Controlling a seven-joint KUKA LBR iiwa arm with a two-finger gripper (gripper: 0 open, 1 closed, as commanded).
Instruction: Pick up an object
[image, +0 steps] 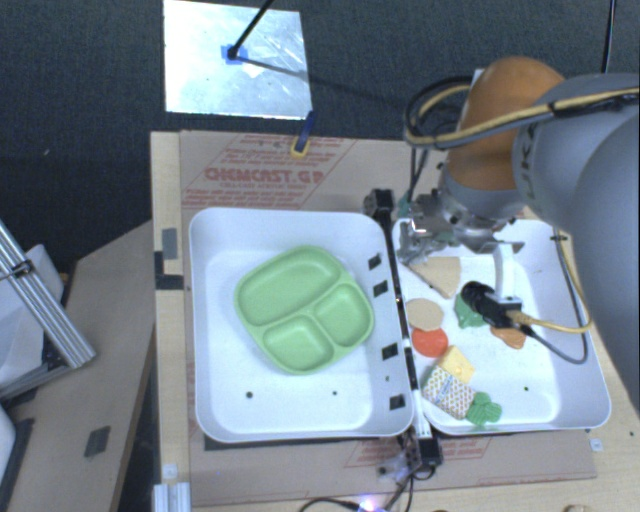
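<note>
Grey arm: reaches in from the right, orange band (505, 95) above the wrist, wrist bent down over the far left corner of the right bin (575, 395).
Claw (418, 245): low over the bin's far left corner, just beside the wall between the bins; cannot tell how it stands, wide or narrow, and nothing is seen held.
Things to pick: all in the right bin, crowded along its left side.
Tan wedge (438, 273): flat, triangular, just beside the claw.
Tan disc (425, 314): round, smooth, touching the red disc (431, 342) nearer the camera.
Yellow block (458, 362): small, resting against a patterned pouch (450, 395).
Green pieces: one leafy lump (468, 310) mid-bin, another (484, 409) at the near edge.
Left bin (215, 330): white, shallow, holds a pale green plate (303, 307) with three compartments, smooth plastic.
Bench: brown cardboard sheet (265, 175) under both bins.
</note>
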